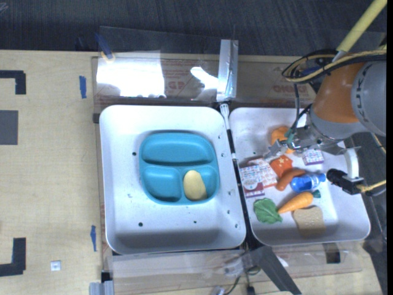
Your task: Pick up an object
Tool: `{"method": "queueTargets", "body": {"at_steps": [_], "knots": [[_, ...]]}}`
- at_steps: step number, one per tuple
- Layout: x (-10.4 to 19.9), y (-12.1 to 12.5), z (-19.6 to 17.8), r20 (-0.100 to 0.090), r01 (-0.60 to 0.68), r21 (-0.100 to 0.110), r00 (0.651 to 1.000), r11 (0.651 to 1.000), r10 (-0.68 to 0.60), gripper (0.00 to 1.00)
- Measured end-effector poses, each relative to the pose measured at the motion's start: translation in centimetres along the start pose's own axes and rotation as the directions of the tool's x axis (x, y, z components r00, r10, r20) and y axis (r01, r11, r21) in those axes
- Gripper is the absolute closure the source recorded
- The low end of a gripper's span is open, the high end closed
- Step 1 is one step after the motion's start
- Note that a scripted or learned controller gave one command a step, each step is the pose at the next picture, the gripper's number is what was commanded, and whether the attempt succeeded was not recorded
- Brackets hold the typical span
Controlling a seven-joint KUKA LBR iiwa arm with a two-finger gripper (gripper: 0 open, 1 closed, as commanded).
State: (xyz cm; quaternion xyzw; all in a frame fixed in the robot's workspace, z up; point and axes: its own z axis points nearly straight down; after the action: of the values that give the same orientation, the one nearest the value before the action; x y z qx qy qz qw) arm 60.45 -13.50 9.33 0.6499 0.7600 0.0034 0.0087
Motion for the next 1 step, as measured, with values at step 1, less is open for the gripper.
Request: {"method": "queueTargets", "body": {"at_steps": [1], "knots": [[0.04, -0.05, -0.77, -0.002, -0.002, 0.002, 1.000, 1.000, 0.002, 1.00]]}}
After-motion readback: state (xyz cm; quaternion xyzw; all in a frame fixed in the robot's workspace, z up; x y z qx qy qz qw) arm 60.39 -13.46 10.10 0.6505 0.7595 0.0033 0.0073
